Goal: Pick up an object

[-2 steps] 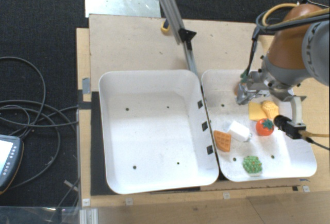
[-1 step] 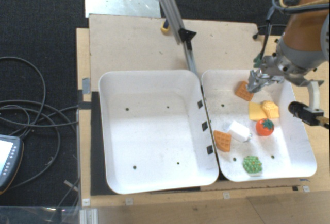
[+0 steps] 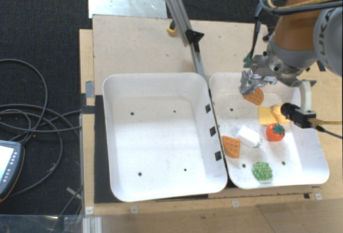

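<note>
- Right now you see the arm reaching in from the right, its grey body and orange band hanging over the upper part of the right bin.
- Below the wrist, the gripper sits low over the back-left area of that bin, close to its inner wall.
- An orange waffle-like piece sits right at the fingertips — it looks caught between them, so the jaws appear closed on it, though the view is too coarse to be sure of the grip.
- You cannot tell whether that piece is lifted off the bin floor or still touching it.
- Nearer the front, a second orange waffle piece lies close to the divider between the bins.
- Just beside it, to the right, a small white block lies tilted.
- A red tomato-like toy with a green top lies further right, near the middle of the bin.
- Behind the tomato toy, a yellow piece lies flat, partly hidden by a black fitting on the arm.
- Toward the front edge — well apart from the gripper — a green knobbly ball lies on its own.
- On your left, the left bin stands alongside the right one, their walls touching.
- Off the bench at far left, you see black cables looping across the dark floor.
</note>
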### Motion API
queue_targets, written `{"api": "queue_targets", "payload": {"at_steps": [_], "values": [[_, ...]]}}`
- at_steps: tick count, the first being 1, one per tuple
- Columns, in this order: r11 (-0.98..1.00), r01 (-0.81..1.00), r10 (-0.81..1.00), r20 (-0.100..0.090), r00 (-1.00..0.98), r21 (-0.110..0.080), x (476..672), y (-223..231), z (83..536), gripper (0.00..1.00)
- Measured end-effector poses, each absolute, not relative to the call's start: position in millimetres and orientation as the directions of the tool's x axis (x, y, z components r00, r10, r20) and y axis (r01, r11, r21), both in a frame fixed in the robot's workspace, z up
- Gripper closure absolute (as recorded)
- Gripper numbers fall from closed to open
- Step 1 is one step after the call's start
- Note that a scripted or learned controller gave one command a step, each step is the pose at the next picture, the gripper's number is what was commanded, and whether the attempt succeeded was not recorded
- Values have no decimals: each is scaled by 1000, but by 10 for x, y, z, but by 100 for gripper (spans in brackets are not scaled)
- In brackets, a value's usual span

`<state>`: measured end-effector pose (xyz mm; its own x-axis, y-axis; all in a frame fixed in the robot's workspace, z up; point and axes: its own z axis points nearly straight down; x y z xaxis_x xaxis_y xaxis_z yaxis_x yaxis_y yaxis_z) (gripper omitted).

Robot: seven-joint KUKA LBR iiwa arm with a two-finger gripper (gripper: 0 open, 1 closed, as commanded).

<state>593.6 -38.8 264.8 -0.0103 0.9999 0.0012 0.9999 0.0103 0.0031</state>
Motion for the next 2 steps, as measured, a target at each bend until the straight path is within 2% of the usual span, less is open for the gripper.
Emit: {"api": "queue_targets", "payload": {"at_steps": [1, 2], "values": [[11, 1000, 1000, 3, -11, 0, 5862, 164, 2590, 100], [10, 1000, 1000, 2, -10, -1, 5896, 659, 2363, 100]]}}
